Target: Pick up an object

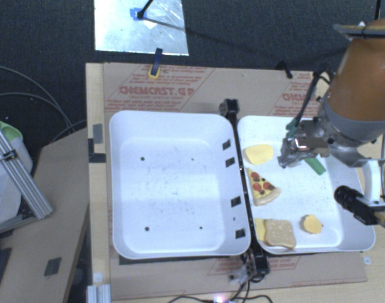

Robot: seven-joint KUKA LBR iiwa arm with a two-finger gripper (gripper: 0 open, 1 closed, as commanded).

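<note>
The right bin (344, 235) holds several toy foods. A pale yellow piece (259, 153) lies near its top left, and below it sits a pizza slice (262, 187). At the front edge, a slice of toast (280, 233) rests against a yellow piece (260, 228), and a small round orange-yellow piece (312, 224) lies to its right. A green object (316, 165) pokes out from under the wrist. My gripper (292, 154) hangs over the bin's upper middle, just right of the pale yellow piece, and the grey and orange arm (363, 87) rises behind it.
The left bin (173, 185) lies alongside, joined at the shared wall by black clips (233, 182). A black cylinder (355, 205) sticks out over the right bin's right side. Cables (306, 100) run down to the wrist. A shiny sheet (141, 17) lies beyond the bench.
</note>
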